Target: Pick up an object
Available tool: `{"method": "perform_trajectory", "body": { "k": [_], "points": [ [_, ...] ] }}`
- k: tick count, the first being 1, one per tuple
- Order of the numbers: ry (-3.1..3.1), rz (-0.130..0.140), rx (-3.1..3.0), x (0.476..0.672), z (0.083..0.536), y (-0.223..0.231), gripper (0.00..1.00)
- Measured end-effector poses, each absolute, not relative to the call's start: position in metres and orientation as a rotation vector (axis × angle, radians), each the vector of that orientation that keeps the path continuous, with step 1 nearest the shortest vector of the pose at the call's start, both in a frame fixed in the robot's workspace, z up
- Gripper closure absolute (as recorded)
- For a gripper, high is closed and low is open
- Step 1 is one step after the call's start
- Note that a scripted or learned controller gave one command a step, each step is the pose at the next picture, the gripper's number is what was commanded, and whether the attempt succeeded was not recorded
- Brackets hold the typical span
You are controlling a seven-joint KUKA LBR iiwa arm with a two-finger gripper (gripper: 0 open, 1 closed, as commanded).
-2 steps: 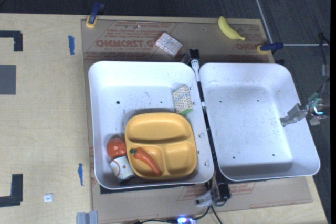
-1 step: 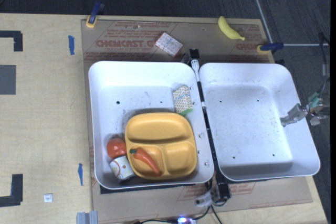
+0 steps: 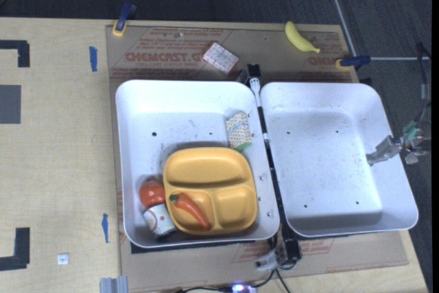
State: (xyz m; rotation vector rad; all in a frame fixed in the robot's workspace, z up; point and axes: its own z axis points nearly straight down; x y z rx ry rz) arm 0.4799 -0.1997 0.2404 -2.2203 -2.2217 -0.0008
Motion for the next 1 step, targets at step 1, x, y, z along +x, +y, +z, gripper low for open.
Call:
{"method": "perform_trajectory", "body": {
  "k": [1],
  "points": [
    [-2.222, -0.001, -2.22, 0.4799, 0.2404, -0.1997, 0.0]
  ]
}}
